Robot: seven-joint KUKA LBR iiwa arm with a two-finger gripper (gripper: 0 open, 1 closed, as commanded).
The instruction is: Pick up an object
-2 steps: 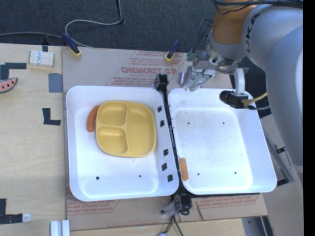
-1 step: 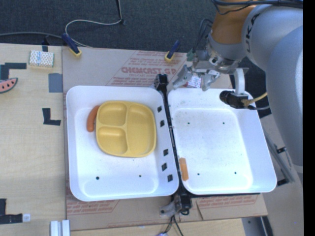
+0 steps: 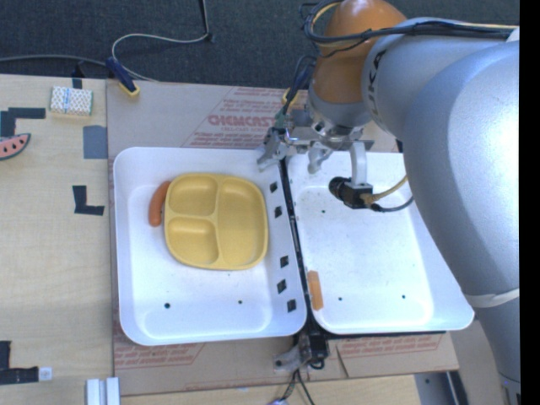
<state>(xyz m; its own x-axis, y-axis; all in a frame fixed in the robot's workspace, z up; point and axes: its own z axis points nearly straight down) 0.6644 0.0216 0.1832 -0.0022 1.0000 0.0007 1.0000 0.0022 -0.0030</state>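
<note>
A yellow divided plate [image 3: 216, 220] lies in the left bin [image 3: 143, 310]. An orange sausage-like piece [image 3: 156, 204] rests against the plate's left edge. A small orange piece [image 3: 315, 289] lies in the right bin [image 3: 380, 310], close to its left wall. My gripper [image 3: 293, 157] hangs over the far end of the divider between the two bins. Its fingers are spread open, with nothing between them. It is well away from the plate and from both orange pieces.
The big grey arm covers the right side of the right bin. A black cable fitting [image 3: 349, 191] hangs just below the wrist. On the wooden bench at the left lie a small sponge-like block [image 3: 71, 100] and a watermelon-slice toy [image 3: 12, 146].
</note>
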